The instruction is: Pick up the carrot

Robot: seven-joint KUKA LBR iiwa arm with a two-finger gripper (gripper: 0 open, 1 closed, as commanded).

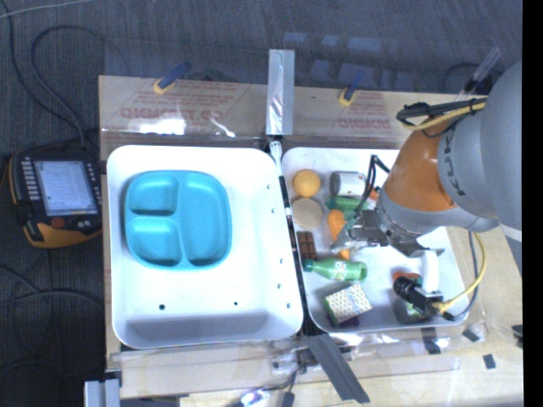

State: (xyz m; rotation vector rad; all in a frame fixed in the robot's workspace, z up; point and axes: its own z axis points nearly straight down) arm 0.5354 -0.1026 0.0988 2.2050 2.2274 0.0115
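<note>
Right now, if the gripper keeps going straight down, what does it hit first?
Probably the small orange carrot just left of the gripper; the green plastic bottle lies slightly nearer the camera. Depth is unclear.

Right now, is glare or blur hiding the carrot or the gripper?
Camera view: lighting is even but the picture is soft; glare streaks the clear sheet along the bench's far edge, away from the bins. The carrot reads as a small orange blob, and the gripper beside it sits in the arm's shadow, its detail smeared.
</note>
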